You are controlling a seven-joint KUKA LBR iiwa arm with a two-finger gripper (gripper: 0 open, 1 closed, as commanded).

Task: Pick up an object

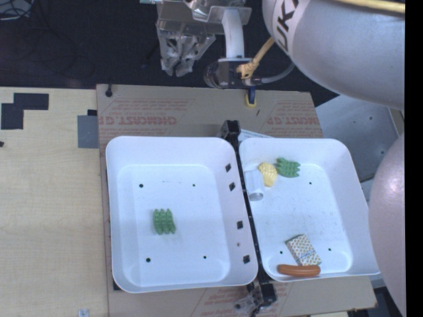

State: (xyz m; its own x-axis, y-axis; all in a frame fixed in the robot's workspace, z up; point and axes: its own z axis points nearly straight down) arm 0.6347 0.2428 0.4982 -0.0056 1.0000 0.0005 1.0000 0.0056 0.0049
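My gripper [177, 59] hangs high above the bench near the top of the camera view, beyond the far rim of the left bin [122, 177]. I see nothing between its fingers. A green ridged block [164, 221] lies in the left bin, a little left of its middle. The right bin [344, 170] holds a yellow corn cob [268, 173] next to a green leafy piece [288, 167], a small white cup [255, 193], a patterned box [303, 249] and an orange sausage [299, 270] by its near rim.
The two bins sit side by side on a cardboard sheet [198, 114], joined by a black clip strip [239, 203]. The large grey arm [337, 32] fills the upper right. Light wooden bench surface [46, 210] lies to the left.
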